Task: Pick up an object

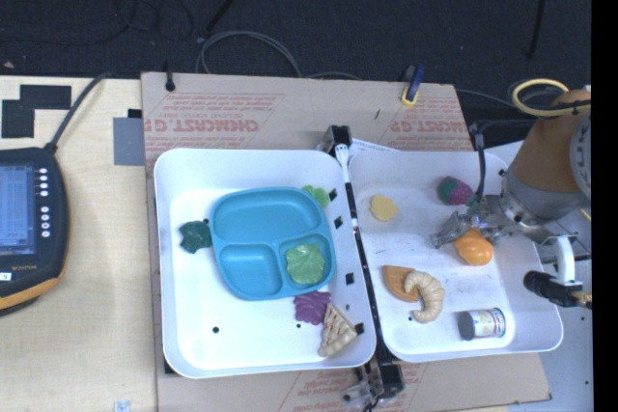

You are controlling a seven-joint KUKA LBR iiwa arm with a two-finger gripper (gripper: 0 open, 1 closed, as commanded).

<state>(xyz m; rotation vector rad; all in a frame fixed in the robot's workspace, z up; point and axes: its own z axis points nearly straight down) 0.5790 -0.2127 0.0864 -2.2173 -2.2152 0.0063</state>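
Over in the left bin the blue tray is cradling a green leaf, well out of my way. I'm hovering my claw in the right bin, fingers spread, gripping nothing; the orange ball is sitting just beneath them, touching.

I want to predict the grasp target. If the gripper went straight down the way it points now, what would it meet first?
Most likely the orange fruit: the gripper sits right at its upper edge in the right bin. Depth is unclear from this slanted view, so it could graze the bin floor just beside it.
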